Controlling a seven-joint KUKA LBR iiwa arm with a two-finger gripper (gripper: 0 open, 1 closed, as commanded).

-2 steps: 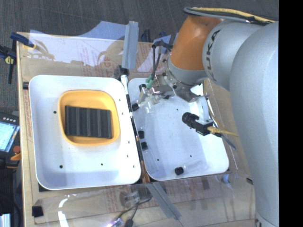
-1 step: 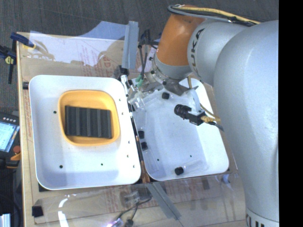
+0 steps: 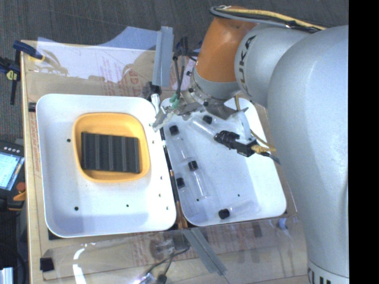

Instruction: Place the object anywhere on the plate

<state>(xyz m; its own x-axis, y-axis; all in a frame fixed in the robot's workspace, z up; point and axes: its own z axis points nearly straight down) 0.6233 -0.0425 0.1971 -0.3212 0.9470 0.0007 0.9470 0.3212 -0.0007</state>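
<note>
A yellow plate (image 3: 111,123) with a dark ridged centre lies in the left bin (image 3: 59,206). Several small black-capped clear pieces lie in the right bin (image 3: 260,194), among them one (image 3: 173,130) near its upper left corner, one (image 3: 192,165) in the middle and one (image 3: 223,213) near the front. My gripper (image 3: 161,116) hangs low over the wall between the two bins, at the right bin's upper left corner, just right of the plate's top right edge. The wrist hides what lies beneath it.
The big grey arm covers the right side of the view and the right bin's far edge. A grey upright bar (image 3: 162,55) stands behind the bins. Paper sheets (image 3: 89,61) lie on the bench at the back.
</note>
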